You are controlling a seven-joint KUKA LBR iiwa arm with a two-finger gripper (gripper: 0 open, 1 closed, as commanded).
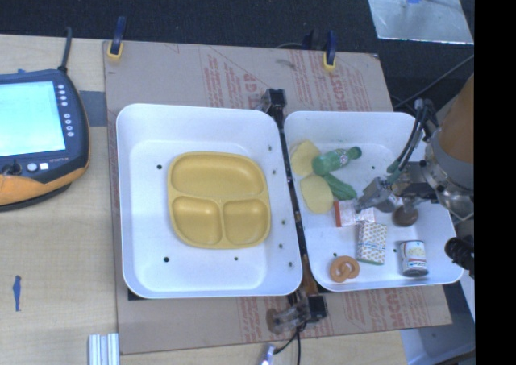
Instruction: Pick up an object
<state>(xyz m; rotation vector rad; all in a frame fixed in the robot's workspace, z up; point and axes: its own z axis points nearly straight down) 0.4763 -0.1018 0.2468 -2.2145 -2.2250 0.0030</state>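
Two fingers on the gripper (372,196) hang over the right bin (379,122), tips spread apart, nothing between them. They sit just above a small red-and-white packet (352,213), close enough that I judge it the likeliest target — though whether they touch it I cannot tell. Beside the packet lies a patterned box (372,242), then a can (414,259) upright near the bin's front right corner, and a donut (344,268) toward the front. Behind the fingers a green bottle (335,161) lies on its side among yellow and green pieces, loosely piled as pick stock. The arm (451,142) enters from the right, low over the bin. Left bin (145,267) bears a yellow tray (218,199) with three compartments — a drop place, perhaps.
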